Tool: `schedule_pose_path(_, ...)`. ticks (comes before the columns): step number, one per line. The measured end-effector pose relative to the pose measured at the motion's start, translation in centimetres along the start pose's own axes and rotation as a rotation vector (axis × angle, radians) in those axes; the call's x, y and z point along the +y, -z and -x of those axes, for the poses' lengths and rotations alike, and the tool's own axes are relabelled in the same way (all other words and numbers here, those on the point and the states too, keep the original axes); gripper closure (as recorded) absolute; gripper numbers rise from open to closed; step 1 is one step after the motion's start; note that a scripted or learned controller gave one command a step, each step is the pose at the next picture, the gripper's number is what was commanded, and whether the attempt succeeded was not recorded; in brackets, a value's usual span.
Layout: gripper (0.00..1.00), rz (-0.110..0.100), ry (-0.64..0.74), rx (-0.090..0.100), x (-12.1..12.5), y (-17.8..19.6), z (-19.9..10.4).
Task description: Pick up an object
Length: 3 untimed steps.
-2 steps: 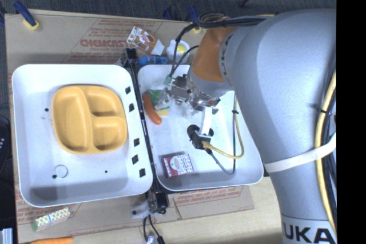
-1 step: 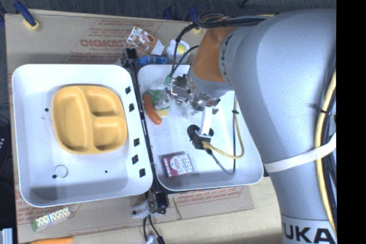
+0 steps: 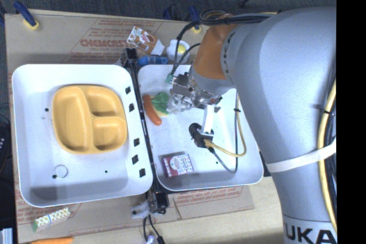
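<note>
Right white bin point(image 3: 240, 171) held the targets. Tool point(image 3: 182, 101) hovered at its 10 o'clock corner; grip state unreadable. Red-and-white flat packet point(image 3: 177, 164) at 6: light, thin, hard to edge-grip. Green soft item point(image 3: 160, 101) and orange carrot-shaped toy point(image 3: 151, 110) just beside tool: light, probably slick; pinch mid-body.

Single fixed camera above the desk point(image 3: 103, 43), looking down at a slant, medium distance. Both white bins fit in frame: left bin point(image 3: 28, 123) takes the centre-left, right bin point(image 3: 240, 171) sits centre, partly covered. Far side of the desk runs along the upper part of the frame with dark floor beyond it; near edge is cut off at the bottom. The arm point(image 3: 286, 94) comes in from the right and, being close to the lens, bulks large over the right third. No second view, so no overlap.
</note>
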<state>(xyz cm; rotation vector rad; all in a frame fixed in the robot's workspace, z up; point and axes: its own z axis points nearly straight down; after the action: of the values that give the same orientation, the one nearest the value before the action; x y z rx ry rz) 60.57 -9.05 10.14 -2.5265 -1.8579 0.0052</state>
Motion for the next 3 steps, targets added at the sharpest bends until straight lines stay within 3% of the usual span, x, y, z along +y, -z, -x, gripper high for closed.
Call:
schedule_pose_path(1, 0.0, 0.0, 0.0, 0.0, 0.0, 0.0, 0.0)
schedule_pose_path(2, 0.0, -0.001, -0.617, 0.0, -3.1, -1.1, 1.9)
schedule_pose_path(3, 0.0, 0.001, -0.616, 0.001, 4.3, -1.0, -0.2)
